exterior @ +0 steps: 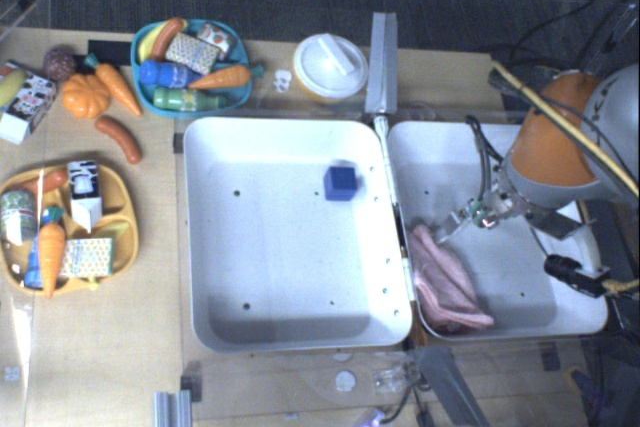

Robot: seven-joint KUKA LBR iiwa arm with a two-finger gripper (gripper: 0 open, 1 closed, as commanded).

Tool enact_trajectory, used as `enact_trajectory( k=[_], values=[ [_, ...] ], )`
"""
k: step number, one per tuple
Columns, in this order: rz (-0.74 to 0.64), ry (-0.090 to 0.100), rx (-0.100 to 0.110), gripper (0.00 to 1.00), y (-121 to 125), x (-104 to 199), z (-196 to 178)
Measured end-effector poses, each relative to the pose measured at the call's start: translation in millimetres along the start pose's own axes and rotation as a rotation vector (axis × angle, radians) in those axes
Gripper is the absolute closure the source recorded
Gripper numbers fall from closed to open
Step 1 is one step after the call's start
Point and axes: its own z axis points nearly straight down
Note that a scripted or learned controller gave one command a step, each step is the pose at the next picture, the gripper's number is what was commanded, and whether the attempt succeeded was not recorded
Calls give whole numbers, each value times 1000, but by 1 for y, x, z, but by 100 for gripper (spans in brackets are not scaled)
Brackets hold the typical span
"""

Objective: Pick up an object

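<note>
Reaching in from the right, the grey arm with its orange band (555,140) hangs over the right-hand shallow white bin (520,305), and its gripper (478,213) sits low above the bin floor near the middle. Whether the gripper is open or closed cannot be told from this angle, and nothing can be seen held in it. Just left of and below the gripper lies a crumpled pink cloth (445,280), stretched along the bin's left wall and down to its near corner; the gripper is close beside the cloth's upper end, though contact cannot be made out.

The left-hand shallow white bin (250,315) holds a small blue cube (341,182), resting on the floor towards the upper right part, well apart from the gripper.

On the counter (150,315) to the left stand a blue bowl of toy food (190,67) and a yellow tray of toy food (68,227), with a small orange toy pumpkin (82,95) and an orange toy carrot (120,88) lying between them. A round white lid (331,65) sits behind the bins.
</note>
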Motion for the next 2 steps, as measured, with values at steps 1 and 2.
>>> enact_trajectory(
  k=[1,2],
  values=[
    [147,7,15,0,18,-9,-50],
    [118,9,18,0,-37,21,-29]
  ],
)
